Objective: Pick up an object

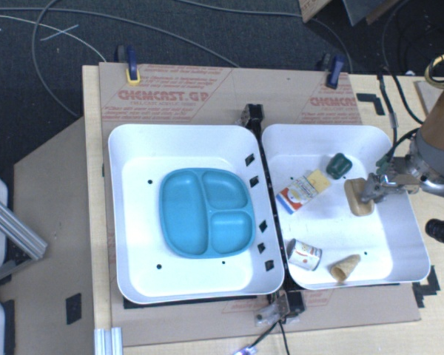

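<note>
Nearest the camera, the front rim of the left bin (200,296) is edging the bench. Inside it, a blue divided plate (207,211) is lying flat. In the right bin (407,268), a small can (305,255) is lying on its side near the front, a red, white and yellow packet (303,191) is resting mid-bin, a tan cone-shaped piece (345,267) is sitting near the front rim, and a dark green object (339,166) is lying near the back. Farther right, a tan block (358,198) is lying just under the gripper (373,191), which is reaching in from the right. Whether it is grasping cannot be told. This is looking like the grasping step; next, closing firmly and lifting straight up.
</note>
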